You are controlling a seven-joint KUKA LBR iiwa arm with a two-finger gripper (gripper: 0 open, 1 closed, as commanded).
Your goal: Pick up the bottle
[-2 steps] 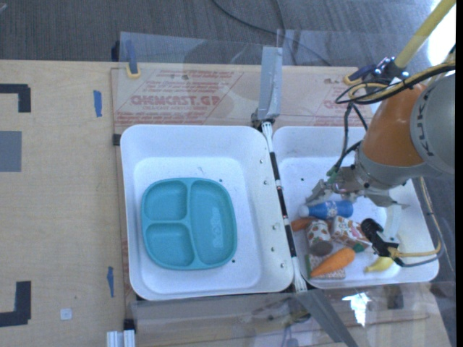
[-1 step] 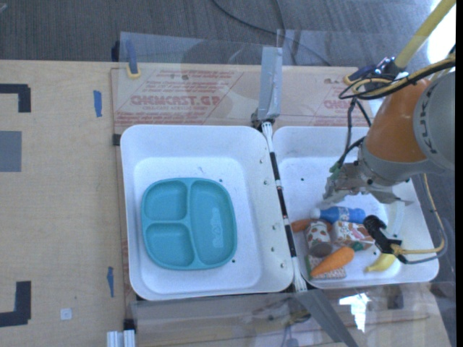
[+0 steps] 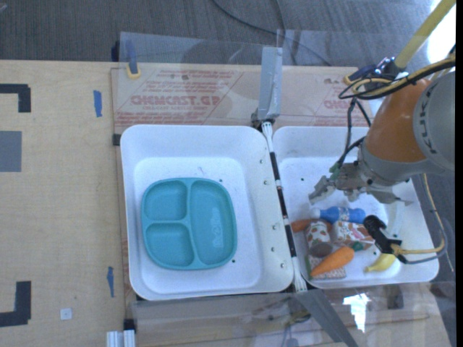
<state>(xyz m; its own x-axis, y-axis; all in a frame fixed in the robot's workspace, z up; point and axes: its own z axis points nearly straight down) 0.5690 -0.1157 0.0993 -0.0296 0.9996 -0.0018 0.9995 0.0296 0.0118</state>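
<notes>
The pick is not yet done: the small blue bottle point(image 3: 335, 213) lies on its side in the right-hand white bin point(image 3: 304, 139), at the lower right of the frame, with the end effector point(image 3: 338, 185) hovering just above it in the picture, and I cannot tell whether it is apart or together. Lowering, gripping and lifting are all left to do. By count there are two bins, the left one point(image 3: 145, 143) holding one teal divided plate point(image 3: 189, 223), and around the one bottle lie one carrot point(image 3: 333, 261), one banana point(image 3: 381, 264) and what look like two printed packets point(image 3: 318, 236).
</notes>
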